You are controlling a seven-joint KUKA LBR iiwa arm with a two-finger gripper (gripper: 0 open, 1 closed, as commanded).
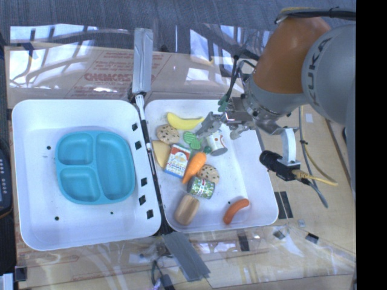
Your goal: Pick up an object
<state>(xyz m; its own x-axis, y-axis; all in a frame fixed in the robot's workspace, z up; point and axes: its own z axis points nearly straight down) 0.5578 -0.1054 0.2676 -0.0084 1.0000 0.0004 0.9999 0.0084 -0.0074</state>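
red faded print on the cardboard (109,74) behind the bins is too blurred to read. grey gripper (211,128) hangs over the right bin (254,180); whether it is open, i cannot tell. just below it lies a small silver-white can (216,145), an orange carrot (193,166) beyond.

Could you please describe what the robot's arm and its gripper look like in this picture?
The arm is thick and rounded, grey with a broad orange band above the wrist and part of a dark KUKA lettering on its grey shell. Thin dark cables loop beside the wrist. The two-finger gripper is a small, grey metal assembly. A black cylindrical part with a yellow cable sits below it.
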